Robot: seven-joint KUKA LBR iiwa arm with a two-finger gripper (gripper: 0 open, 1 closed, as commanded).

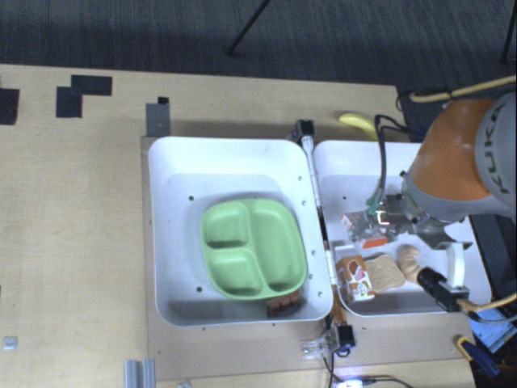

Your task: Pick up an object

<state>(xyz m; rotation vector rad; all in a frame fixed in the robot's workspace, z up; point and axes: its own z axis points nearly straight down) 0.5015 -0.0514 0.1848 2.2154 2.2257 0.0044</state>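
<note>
1 bread bag (367,275), long axis left-right.

even overhead light, white bins (166,217) near glare, soft shadows inside, slightly soft low-resolution picture

Reaches in from the right over the right-hand bin (485,277), grey arm (493,148) bent downward with its orange band (448,164) above the wrist. Gripper (380,225) hangs low inside that bin, near its left wall.
</note>
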